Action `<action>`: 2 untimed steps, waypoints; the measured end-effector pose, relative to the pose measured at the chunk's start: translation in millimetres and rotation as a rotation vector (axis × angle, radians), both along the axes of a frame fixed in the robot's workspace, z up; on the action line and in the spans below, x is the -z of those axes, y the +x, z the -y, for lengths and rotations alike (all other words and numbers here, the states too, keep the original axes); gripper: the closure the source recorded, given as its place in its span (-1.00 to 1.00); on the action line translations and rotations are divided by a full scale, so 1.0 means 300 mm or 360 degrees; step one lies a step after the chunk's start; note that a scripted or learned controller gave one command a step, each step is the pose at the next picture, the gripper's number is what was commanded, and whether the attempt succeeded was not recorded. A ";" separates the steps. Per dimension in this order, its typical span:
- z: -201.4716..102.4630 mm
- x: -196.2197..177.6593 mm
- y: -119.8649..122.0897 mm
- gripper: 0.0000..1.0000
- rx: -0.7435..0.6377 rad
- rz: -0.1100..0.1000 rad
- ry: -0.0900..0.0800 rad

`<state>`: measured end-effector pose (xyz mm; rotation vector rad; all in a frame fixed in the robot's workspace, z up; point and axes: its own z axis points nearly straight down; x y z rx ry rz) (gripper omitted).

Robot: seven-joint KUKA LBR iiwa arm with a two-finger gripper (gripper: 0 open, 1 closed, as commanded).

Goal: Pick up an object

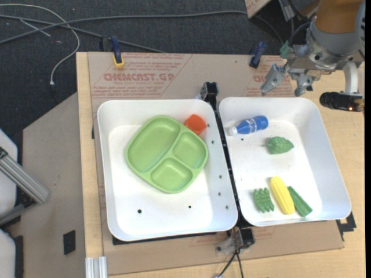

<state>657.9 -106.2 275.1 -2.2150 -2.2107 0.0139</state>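
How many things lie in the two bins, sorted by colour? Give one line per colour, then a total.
Green: 4 (divided plate, leafy piece, small ridged piece, long strip)
Orange: 1 (small piece)
Blue: 1 (bottle)
Yellow: 1 (corn)
Total: 7

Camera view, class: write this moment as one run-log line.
gripper: open, above right bin's far rim, holding nothing | blue bottle, green toy, corn: in right bin | green plate: left bin

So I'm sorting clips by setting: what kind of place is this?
Most likely a robotics lab bench: a robot arm over two white bins of toy food, on clamped cardboard, with loose cables on carpet.
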 end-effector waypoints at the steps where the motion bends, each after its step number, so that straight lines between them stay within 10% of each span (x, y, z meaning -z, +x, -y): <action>1: -0.001 -0.027 0.006 -1.00 -0.0004 0.0021 -0.0002; 2: 0.008 0.113 0.011 -1.00 -0.0003 0.0015 -0.0002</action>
